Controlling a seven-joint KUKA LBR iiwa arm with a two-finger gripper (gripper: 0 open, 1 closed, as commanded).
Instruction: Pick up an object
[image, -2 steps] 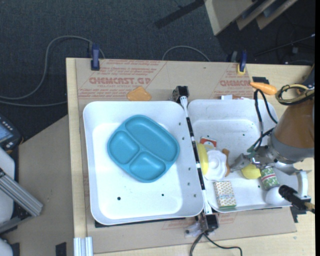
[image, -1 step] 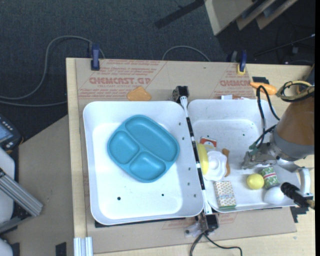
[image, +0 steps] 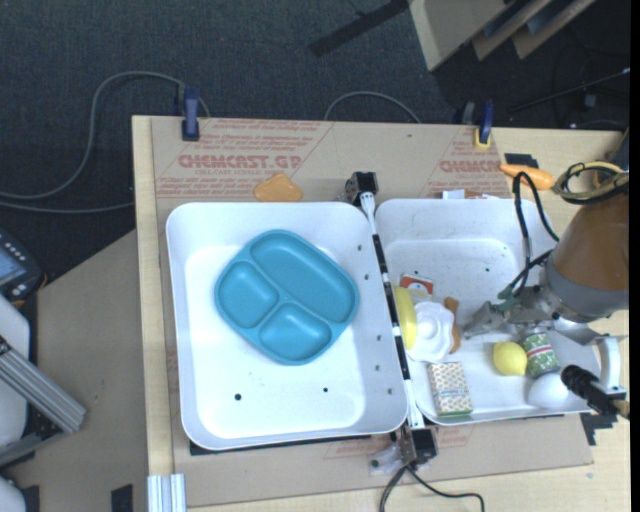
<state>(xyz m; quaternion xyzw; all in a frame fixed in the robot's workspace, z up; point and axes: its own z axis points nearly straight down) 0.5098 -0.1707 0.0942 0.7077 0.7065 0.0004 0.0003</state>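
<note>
The right bin (image: 470, 225) holds several small objects. A yellow lemon (image: 509, 358) lies near its front right, with a green-and-white can (image: 541, 352) and a white egg-like ball (image: 547, 389) just right of it. A patterned box (image: 450, 388) lies at the front edge. A white lumpy object (image: 432, 331) and a yellow banana-like piece (image: 404, 312) rest against the left wall, with a red-and-white item (image: 418, 285) behind them. My gripper (image: 480, 318) hangs low in this bin, just above the lemon and right of the white object, with nothing seen in its grasp.
The left bin (image: 200, 330) holds a blue divided plate (image: 287, 295). An orange piece (image: 278, 188) lies on the board behind that bin. The arm (image: 592, 262) crosses the right bin's right rim. Blue clamps (image: 189, 112) and cables line the bench's back edge.
</note>
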